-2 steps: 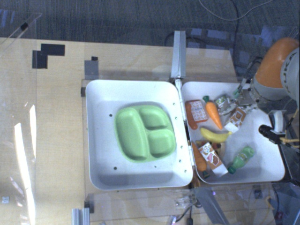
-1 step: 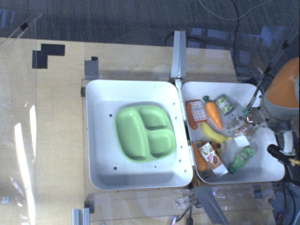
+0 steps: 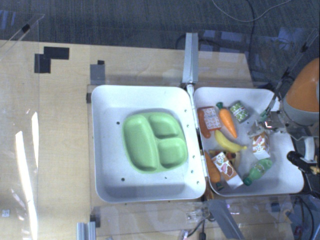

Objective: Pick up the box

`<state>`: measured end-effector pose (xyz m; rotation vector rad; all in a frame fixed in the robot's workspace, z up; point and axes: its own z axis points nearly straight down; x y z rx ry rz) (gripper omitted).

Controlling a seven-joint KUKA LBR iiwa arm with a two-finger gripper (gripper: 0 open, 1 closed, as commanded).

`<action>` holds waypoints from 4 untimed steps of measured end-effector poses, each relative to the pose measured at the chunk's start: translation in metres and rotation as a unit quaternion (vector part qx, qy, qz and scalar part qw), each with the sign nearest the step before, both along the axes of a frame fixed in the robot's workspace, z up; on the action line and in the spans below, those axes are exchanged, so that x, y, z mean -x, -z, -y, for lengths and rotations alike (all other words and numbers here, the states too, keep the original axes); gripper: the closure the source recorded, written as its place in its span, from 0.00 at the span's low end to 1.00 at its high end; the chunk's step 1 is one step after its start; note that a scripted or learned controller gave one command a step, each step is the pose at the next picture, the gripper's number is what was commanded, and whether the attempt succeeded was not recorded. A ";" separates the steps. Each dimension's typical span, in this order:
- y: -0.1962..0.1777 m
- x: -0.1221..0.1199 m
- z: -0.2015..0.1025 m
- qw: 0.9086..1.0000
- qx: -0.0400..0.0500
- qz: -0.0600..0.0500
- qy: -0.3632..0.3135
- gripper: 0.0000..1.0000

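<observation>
I see a pale wooden bench [image 3: 55, 134] under bright glare streaks at its left, black tape marks [image 3: 49, 58] near its far edge, and dark grey carpet [image 3: 125, 9] beyond, crossed by a loose cable [image 3: 240, 9].

1. Both bins, the left bin [image 3: 102, 134] and the right bin [image 3: 285, 176], are seen to be white.
2. A pale green divided plate [image 3: 155, 141] is shown in the left bin.
3. An orange carrot [image 3: 228, 122] with a green top is seen beside a yellow banana [image 3: 229, 142].
4. A red-orange packet [image 3: 209, 119] with a pale printed label is shown.
5. A box [image 3: 226, 168] printed in white, red and brown is seen.
6. A green bottle [image 3: 258, 170] and a small green-and-white carton [image 3: 239, 111] are shown.
7. The arm [image 3: 304, 95] is coloured orange above grey.
8. The bench [image 3: 60, 149] is a light tan, marked with black patches.
</observation>
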<state>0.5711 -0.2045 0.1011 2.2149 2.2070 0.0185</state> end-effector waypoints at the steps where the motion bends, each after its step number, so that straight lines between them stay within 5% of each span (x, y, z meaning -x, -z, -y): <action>1: -0.132 -0.018 -0.075 1.000 -0.001 -0.006 -0.006 1.00; 2: -0.145 -0.011 -0.072 0.997 -0.001 -0.007 0.080 1.00; 3: -0.210 -0.001 -0.158 0.994 -0.002 -0.006 0.105 1.00; 4: -0.194 -0.084 -0.121 0.995 -0.002 -0.007 0.097 1.00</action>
